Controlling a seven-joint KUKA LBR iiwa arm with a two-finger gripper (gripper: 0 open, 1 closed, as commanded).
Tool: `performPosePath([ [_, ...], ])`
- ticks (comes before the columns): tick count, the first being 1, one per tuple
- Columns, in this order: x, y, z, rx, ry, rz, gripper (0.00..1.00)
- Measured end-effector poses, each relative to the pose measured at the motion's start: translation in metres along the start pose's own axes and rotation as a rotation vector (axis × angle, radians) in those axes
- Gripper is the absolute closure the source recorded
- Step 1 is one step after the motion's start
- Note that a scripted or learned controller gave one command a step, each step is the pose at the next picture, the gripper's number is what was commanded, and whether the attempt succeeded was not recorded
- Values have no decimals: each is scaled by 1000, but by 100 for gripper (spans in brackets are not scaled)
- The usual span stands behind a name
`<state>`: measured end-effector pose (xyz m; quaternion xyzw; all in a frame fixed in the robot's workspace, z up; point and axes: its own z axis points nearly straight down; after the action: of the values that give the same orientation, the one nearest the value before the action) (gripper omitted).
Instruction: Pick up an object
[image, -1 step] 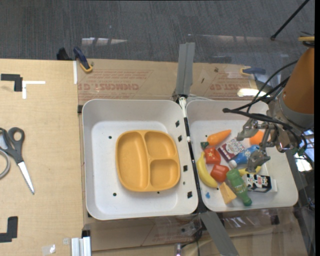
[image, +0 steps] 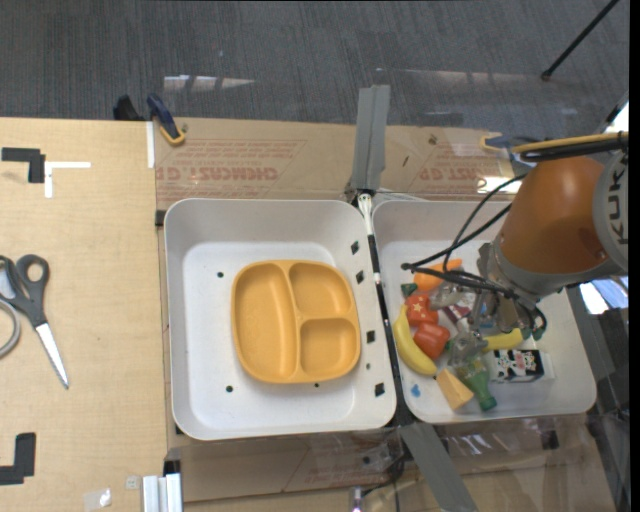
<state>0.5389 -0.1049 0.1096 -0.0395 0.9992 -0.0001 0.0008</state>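
Note:
The right bin (image: 562, 392) holds a pile of toy food. A yellow banana (image: 409, 350) curves along its left side, with a red piece (image: 430, 340) and a red star-marked piece (image: 418, 308) beside it. An orange piece (image: 432, 280) lies further back. A tan wedge (image: 453, 390) and a green piece (image: 481, 386) sit at the front, and a black-and-white box (image: 521, 365) is to their right. My gripper (image: 468, 328) hangs low over the middle of the pile, just right of the red pieces. The arm's orange band (image: 555, 225) hides the bin's back right.
The left bin (image: 200, 300) holds a yellow divided plate (image: 296, 322). Between the bins runs a ridge with clips (image: 375, 300). Black cables (image: 470, 235) loop over the back of the right bin. Scissors (image: 35, 310) lie on the bench at far left.

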Motion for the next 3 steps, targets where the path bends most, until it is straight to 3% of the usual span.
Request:
performPosePath([
  [1,-17,3,16,0,-3,69,0],
  [2,-19,3,5,3,-10,66,100],
  [3,-23,-61,-55,1,-3,-6,100],
])
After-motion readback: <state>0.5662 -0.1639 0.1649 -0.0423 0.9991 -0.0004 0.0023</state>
